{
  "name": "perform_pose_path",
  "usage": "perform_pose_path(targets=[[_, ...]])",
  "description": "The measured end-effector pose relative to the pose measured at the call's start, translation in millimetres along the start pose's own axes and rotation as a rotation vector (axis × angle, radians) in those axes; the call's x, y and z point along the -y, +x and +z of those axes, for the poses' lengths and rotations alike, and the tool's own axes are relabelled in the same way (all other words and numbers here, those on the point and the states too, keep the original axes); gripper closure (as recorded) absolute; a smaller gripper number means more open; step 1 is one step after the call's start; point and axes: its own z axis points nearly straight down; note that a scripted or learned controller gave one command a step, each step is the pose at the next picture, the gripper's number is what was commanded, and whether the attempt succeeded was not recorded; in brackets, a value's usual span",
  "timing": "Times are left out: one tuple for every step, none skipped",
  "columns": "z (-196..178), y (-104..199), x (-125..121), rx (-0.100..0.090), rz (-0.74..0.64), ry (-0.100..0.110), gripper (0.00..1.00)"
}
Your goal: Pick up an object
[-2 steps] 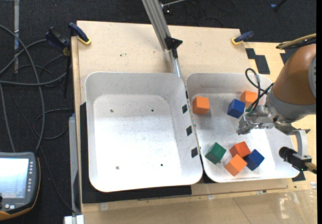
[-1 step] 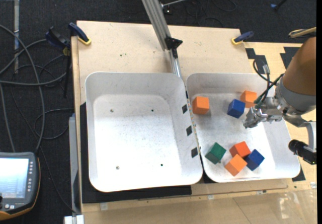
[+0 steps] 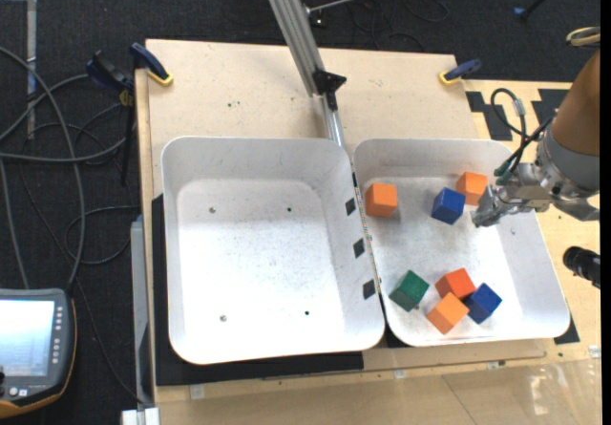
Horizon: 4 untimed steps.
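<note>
Several small cubes lie in the right bin (image 3: 535,251). An orange cube (image 3: 382,199) sits near the divider, a blue cube (image 3: 447,206) to its right, and another orange cube (image 3: 471,186) just behind that. Toward the front lie a green cube (image 3: 410,289), an orange-red cube (image 3: 456,283), an orange cube (image 3: 446,312) and a blue cube (image 3: 484,302), clustered together. My gripper (image 3: 489,210) hangs over the right bin just right of the blue cube and below the rear orange cube. No cube shows between its fingers.
The left bin (image 3: 191,223) stands beside the right one, sharing a raised middle wall. A slanted metal rail (image 3: 296,22) runs from the top down to the bins' junction. Clamps sit at the board's back corners. Cables lie at the left.
</note>
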Motion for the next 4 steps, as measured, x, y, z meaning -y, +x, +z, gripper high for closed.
perform_pose_path(targets=[[-53, 0, -2, 0.001, 0.0, -0.001, 1.0], [-49, 59, -6, -0.004, -0.005, 0.006, 1.0], [-31, 106, -23, -0.003, -0.004, 0.008, 1.0], [-10, 159, -31, -0.004, -0.004, 0.009, 1.0]])
